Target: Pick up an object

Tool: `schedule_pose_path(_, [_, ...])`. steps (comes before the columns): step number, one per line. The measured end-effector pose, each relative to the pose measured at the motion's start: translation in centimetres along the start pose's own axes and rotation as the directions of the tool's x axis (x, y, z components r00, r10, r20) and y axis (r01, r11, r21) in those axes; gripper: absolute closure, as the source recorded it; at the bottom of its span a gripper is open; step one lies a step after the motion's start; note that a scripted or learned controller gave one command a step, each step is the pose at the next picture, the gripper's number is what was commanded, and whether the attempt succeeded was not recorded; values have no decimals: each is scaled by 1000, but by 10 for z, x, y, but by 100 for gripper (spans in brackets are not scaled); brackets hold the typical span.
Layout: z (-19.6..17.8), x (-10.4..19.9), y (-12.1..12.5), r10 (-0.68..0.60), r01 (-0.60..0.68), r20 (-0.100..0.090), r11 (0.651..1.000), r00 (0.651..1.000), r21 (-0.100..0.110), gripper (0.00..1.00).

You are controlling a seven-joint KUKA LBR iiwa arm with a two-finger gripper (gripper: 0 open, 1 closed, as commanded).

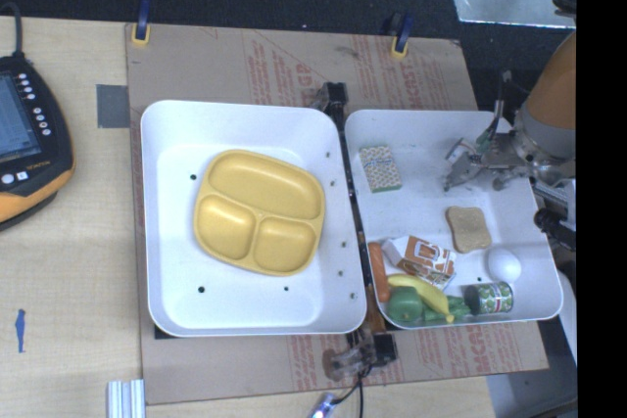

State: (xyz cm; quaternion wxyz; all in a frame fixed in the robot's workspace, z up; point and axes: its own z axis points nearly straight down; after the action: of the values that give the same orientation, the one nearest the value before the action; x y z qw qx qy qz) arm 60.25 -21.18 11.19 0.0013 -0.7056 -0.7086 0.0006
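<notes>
My gripper [454,166] hangs over the upper right part of the right bin [431,127], its fingers spread open and pointing left with nothing between them. A green patterned sponge [380,167] lies to its left. A slice of bread [469,228] lies just below it. A white egg [503,263], a green can [488,299], a banana [421,294], a green pepper [405,306], a carrot [377,269] and an orange-and-white box [428,259] crowd the bin's near edge.
The left bin [167,289] holds a yellow divided plate [260,210]. A teach pendant [24,137] rests on the bench at the far left. The arm's grey body with its orange band [554,98] comes in from the right.
</notes>
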Motion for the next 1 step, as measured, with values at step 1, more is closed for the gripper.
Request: schedule_pose_path(1, [21, 0, -58, -2, 2, 1, 1000, 1000, 3, 0])
